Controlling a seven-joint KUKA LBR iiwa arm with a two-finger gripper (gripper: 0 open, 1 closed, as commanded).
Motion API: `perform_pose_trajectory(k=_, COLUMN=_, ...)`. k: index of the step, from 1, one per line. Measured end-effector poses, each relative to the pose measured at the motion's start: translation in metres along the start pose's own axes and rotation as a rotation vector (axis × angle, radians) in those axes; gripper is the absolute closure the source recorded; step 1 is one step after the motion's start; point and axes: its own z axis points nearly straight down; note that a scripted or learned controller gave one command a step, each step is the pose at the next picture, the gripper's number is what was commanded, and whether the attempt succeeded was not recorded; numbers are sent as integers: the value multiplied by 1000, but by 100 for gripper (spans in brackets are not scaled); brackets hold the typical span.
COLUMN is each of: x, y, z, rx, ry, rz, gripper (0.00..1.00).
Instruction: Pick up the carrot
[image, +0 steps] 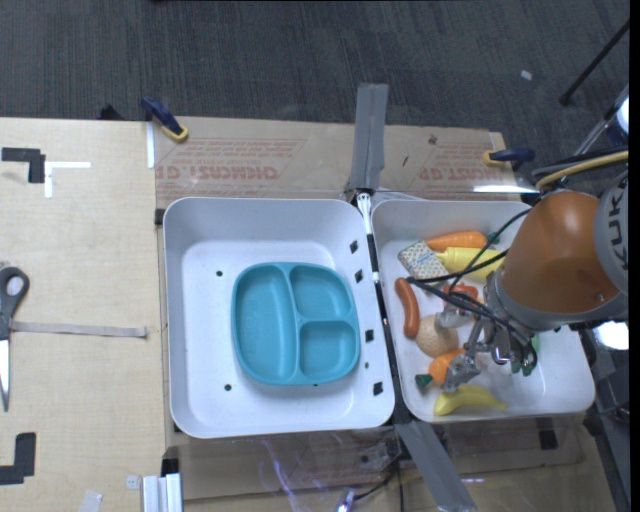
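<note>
- Bench (80, 300): pale board at left, bearing two shallow white bins side by side.
- Left bin (190, 330): holds a teal divided plate (297, 323) near its middle.
- Right bin (560, 390): crowded with toy foods packed close together.
- Arm (560, 262): grey with an orange band, reaching in from the right and hanging over the right bin's middle.
- Gripper (462, 372): low over the near part of the right bin, just beside a small orange piece (441, 366) and above a yellow banana (470, 401). Whether the fingers are spread or pressed together cannot be told.
- Carrot (456, 240): judged to be the long orange item at the far side of the right bin, well apart from the gripper.
- Neighbours: a red sausage (409, 306) and a tan round item (436, 335) lie between.
- Risk: the gripper sits over the wrong cluster; closing here would likely take the banana or the orange piece.
</note>
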Motion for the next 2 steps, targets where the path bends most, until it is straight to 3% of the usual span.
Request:
perform_pose_trajectory(k=1, x=6, y=-9, z=0, rx=-5, ry=-1, rz=390, gripper=0)
perform_pose_trajectory(k=2, x=-6, y=-2, z=2, rx=-1, ry=10, rz=647, gripper=0)
